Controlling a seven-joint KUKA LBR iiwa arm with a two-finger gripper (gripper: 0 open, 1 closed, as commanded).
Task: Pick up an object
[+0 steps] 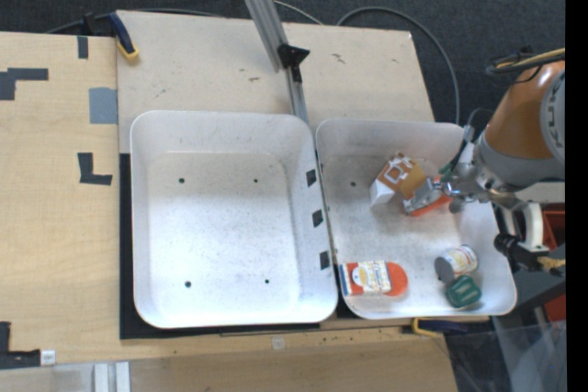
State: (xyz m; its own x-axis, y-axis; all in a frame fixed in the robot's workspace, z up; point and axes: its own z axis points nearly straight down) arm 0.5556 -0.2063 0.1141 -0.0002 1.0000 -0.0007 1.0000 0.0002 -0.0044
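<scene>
My gripper (430, 194) is low in the right bin (354, 147), reaching in from the right. Its tip sits over a small red-orange object (430, 206) and right beside a white and orange carton (395, 179) lying tilted in the middle of the bin. The gripper hides part of the red-orange object. Near the bin's front wall lies an orange and white packet (375, 278). To its right a small can (457, 263) lies on its side, with a green object (464, 292) just in front of it.
The left bin (225, 128) stands beside the right one, sharing a middle wall. A metal pole (262, 0) slants across the bench from the top. The arm's orange band (524, 110) hangs over the right bin's right edge.
</scene>
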